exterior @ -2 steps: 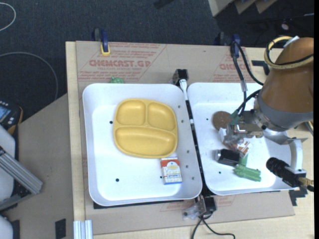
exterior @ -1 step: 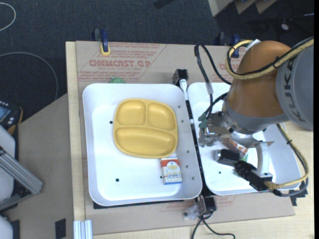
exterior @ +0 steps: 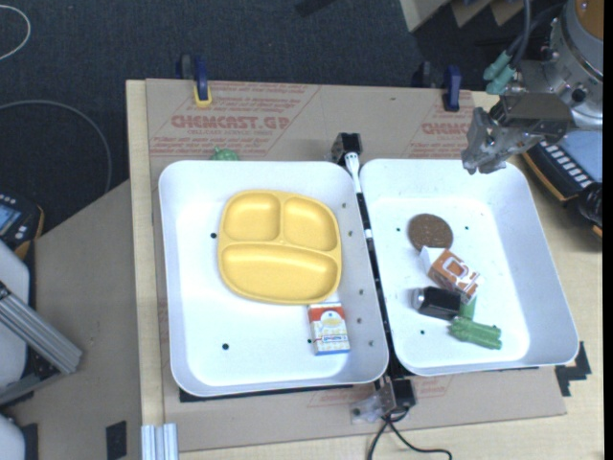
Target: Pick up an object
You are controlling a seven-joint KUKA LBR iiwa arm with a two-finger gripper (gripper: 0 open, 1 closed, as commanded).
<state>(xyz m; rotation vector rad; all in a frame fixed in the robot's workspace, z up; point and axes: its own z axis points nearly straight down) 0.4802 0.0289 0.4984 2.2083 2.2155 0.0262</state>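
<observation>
progress: nothing lifted yet; whole pick left, judging by all items lying in bins
gripper (exterior: 482,158): up at 1 o'clock of frame, over far rim of right bin (exterior: 546,257), nothing between fingers; open or closed, cannot tell at this size
arm (exterior: 575,56): enters from 2 o'clock, wrist above bench corner
candidates, right bin: brown disc (exterior: 429,230) near centre; orange carton (exterior: 452,273) just at 5 o'clock of disc; black block (exterior: 439,302) touching carton's near side; green piece (exterior: 476,333) at 5 o'clock of block, close to near wall
candidates, left bin (exterior: 182,257): yellow tray (exterior: 280,246) centre; small box (exterior: 329,329) at 5 o'clock of tray, near the wall
closest target: disc, at 7 o'clock of gripper, likely easiest reach
edges: carton, block, green piece bunched, little finger room between; green piece tight to near wall; small box tight to near wall
open room: bare floor around disc on far and right sides; right bin's 3 o'clock side free; left bin's 9 o'clock strip free
risk: divider rims between bins, clamps (exterior: 201,77) at far board edge
</observation>
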